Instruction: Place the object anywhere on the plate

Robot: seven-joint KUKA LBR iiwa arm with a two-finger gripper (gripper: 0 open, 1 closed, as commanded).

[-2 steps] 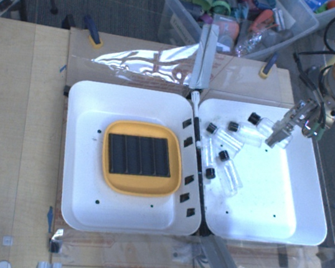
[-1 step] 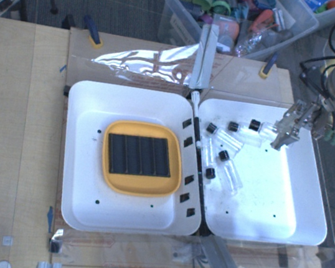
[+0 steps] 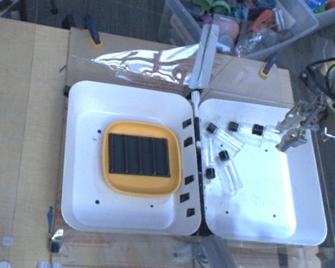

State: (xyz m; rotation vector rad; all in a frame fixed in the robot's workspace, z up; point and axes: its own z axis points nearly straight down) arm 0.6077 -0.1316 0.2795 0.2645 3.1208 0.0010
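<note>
My gripper hovers by the vials, finger state unclear. I'd centre over one vial, then carry to the plate.

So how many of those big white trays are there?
2. The left shallow white bin holds the yellow plate; the right shallow white bin holds small clear black-capped vials. None seem hidden.

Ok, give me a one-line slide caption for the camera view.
Gripper over the right bin near clear black-capped vials; yellow plate waits in the left bin.
</note>
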